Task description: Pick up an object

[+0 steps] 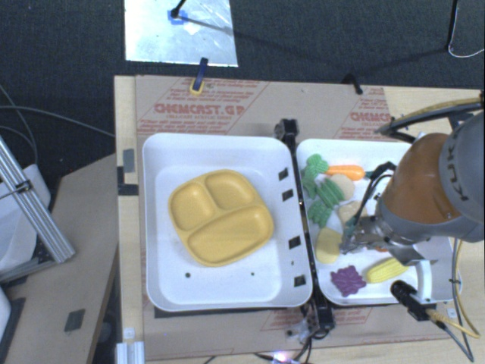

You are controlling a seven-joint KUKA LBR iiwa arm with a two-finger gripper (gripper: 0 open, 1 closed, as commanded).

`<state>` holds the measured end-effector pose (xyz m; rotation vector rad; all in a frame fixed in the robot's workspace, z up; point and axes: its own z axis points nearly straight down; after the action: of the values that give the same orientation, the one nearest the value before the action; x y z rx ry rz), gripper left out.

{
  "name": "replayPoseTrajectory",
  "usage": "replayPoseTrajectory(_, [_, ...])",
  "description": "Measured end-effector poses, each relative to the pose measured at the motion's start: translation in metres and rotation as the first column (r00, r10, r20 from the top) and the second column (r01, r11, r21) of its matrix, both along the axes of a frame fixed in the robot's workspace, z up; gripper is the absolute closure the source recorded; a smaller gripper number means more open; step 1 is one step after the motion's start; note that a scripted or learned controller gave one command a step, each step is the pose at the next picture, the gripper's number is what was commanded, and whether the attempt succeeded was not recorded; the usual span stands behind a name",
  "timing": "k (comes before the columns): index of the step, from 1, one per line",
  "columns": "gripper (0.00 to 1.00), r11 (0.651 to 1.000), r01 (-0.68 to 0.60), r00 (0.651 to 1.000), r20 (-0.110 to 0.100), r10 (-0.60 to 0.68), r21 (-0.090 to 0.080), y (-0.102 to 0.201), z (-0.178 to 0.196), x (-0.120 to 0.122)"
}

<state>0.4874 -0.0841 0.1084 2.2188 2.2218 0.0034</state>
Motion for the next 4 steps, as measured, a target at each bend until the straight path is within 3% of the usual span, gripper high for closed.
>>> replayPoseTrajectory(2, [1.00, 1.000, -0.001, 1.000, 0.004, 0.001, 0.001, 0.000, 0.021, 0.002])
replayPoseTrajectory(3, [1.00, 1.000, -0.012, 1.000, 0.004, 0.012, 0.003, 0.078, 0.079, 0.001])
replayPoseTrajectory(4, [1.00, 1.000, -0.006, 1.000, 0.002, 0.006, 0.001, 0.073, 0.087, 0.001])
